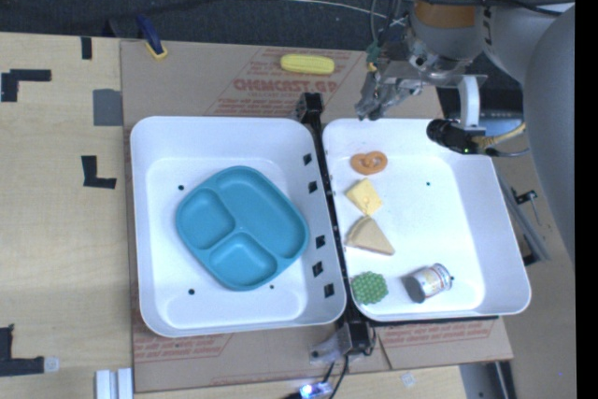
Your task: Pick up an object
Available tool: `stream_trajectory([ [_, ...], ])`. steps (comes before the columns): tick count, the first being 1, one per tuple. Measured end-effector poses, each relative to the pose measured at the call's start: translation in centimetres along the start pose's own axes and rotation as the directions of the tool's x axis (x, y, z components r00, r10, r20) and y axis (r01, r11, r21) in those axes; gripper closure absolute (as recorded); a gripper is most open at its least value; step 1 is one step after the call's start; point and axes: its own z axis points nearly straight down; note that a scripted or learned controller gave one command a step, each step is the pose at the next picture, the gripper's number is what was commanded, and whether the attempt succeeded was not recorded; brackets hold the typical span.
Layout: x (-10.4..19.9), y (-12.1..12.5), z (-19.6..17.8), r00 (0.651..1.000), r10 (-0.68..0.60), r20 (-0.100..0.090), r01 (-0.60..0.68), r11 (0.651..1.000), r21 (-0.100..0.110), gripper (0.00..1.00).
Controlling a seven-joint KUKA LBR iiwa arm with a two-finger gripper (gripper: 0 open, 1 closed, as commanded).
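Note:
The right bin [467, 201] holds an orange pretzel-shaped piece [369, 163], a yellow cheese cube [364, 197], a tan wedge [371, 237], a green bumpy ball [369, 288] and a small silver can [429, 281] on its side. My gripper [371, 107] hangs above the bin's far left rim, just beyond the pretzel piece, fingers pointing down and left. Nothing shows between the fingers, and their spacing is unclear.
The left bin [159, 154] holds a blue divided tray [241, 226]. A yellow banana-like object [306, 64] lies on the cardboard behind the bins. Cables run across the dark surface at the back. The arm fills the upper right.

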Motion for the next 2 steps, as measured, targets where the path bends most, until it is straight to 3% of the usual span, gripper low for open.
stream_trajectory([
  [2, 11.4, -0.6, 2.8, 1.000, -0.002, -0.001, 0.002, 1.000, 0.002, 1.00],
])
